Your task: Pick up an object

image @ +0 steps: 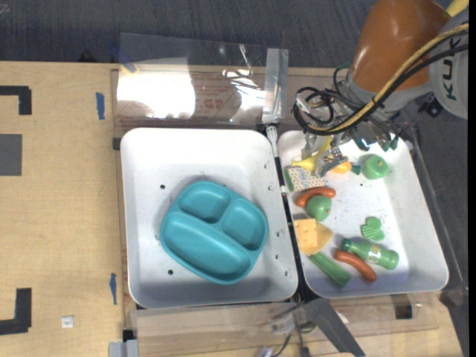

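While the arm point(394, 43) reaches in over the right bin point(416, 222), its jaws sit low at that bin's far left corner, just above a yellow toy piece point(306, 159) and a patterned packet point(303, 178); jaw opening cannot be told. Left bin point(141, 162) holds a teal divided tray point(214, 231). Toy foods lie scattered nearby: tomato-like piece point(315, 195), cheese wedge point(310, 236), green bottle point(375, 255).

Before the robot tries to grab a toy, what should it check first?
1. Gripper is over the right bin: ok.
2. Toys lie below it, a yellow piece and a patterned block: ok.
3. Fingers open or shut: cannot tell.
4. A toy already held: cannot tell.
5. Target stands apart from neighbours: not ok, the toys there crowd together.
6. Teal tray lies in the left bin, out of the way: ok.
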`<state>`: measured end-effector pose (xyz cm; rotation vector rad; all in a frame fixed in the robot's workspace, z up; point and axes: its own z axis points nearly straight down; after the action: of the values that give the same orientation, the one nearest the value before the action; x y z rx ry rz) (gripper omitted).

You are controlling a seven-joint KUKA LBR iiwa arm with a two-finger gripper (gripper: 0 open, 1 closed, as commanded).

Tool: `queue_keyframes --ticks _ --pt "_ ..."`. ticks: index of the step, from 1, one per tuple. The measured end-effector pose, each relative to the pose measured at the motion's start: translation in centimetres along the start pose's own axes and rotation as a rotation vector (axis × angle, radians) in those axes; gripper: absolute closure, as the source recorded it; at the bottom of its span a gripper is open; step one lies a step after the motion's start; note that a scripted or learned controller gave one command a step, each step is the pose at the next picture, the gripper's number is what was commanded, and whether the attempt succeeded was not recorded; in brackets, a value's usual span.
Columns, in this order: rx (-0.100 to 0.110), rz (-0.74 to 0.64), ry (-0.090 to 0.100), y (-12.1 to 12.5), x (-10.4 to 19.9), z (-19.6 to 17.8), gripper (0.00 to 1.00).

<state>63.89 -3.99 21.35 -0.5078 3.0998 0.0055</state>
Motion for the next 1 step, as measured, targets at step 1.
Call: queue_keyframes --ticks 1 --pt "0.007 -0.125 -0.013 1.01 -3.50 -6.75 1.00"
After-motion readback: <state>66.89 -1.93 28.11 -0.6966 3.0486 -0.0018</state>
